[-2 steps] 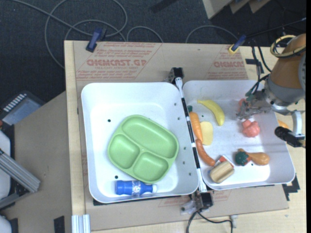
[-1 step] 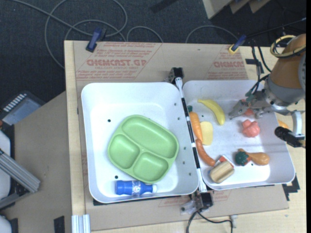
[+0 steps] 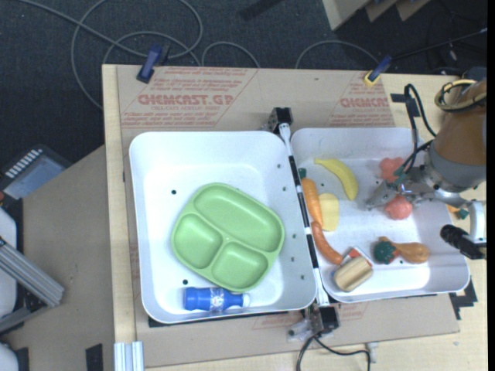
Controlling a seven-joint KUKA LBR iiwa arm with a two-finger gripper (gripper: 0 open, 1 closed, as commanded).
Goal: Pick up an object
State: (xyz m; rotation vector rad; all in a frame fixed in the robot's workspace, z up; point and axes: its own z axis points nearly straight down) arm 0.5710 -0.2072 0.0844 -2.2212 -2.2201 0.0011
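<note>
My pincer is down inside the right bin, near its far right side, with my grey arm coming in over the rim from the right. Just at my fingertips sits a small red ball-like toy, and a second reddish piece lies just beyond it toward the bin's far wall. From above, the metal fingers blur into the red toy, so I cannot tell how far apart they stand or whether anything is between them; I claim no hold on it. I judge this to be the reaching and closing step: I am low over a target but nothing is lifted. The other candidates lie to my left and nearer the front: a banana, a long carrot along the bin's left wall with a pale yellow block beside it, a bread roll, and a green-and-orange vegetable. The left bin has a green divided plate and a blue bottle. Next I would need to have the fingers straddle the red toy squarely, close firmly, then rise straight up, since a round thing can squirt out sideways.
</note>
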